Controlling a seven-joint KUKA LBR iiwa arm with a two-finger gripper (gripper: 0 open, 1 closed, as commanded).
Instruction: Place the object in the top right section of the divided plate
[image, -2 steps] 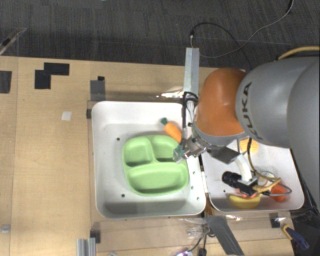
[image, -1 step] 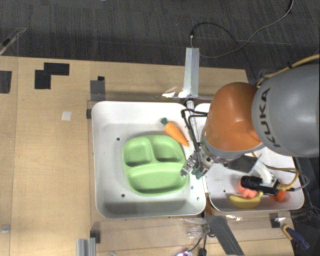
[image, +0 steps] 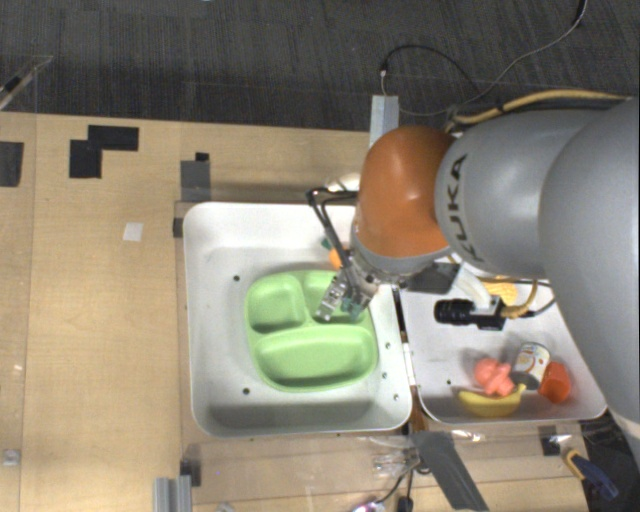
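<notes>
The gripper (image: 338, 298) is poised over the green plate's (image: 300, 345) top right section. No object can be made out, so a failed or misplaced drop is risked.

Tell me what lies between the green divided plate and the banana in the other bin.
In the camera view, between the green divided plate and the banana lie bare white bin floor and the two bins' adjoining rims.
</notes>
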